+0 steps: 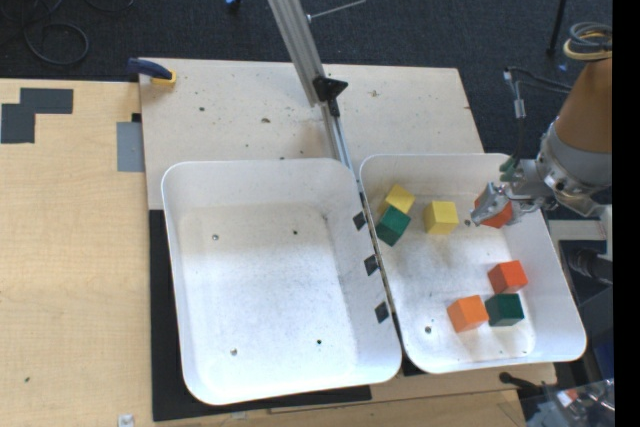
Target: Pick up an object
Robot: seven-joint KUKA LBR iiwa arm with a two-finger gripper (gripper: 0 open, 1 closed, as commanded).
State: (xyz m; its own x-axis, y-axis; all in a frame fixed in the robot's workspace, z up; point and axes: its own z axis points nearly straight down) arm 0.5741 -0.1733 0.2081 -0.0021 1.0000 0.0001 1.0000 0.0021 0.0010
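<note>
The table is carrying two white bins side by side, and the left bin is lying bare while the right bin is holding all the blocks. The arm is reaching in from the right over the far right corner of that bin, its wrist angling down and leftward so the gripper is hanging low just inside the far right wall. A small red-orange block is showing right at the gripper's tip, seemingly sitting between the fingers, which appear to be pinching it, though the view is too coarse to be sure the grip is firm. This is the relation the next move is turning on: the block is lying directly at the fingers, not off to a side, so a straight lift looks like all that is being called for. The other blocks are lying well apart from the gripper: a yellow block to its left, a second yellow block touching a green block near the left wall, and, nearer the camera, a red block, a dark green block and an orange block clustering together.
</note>
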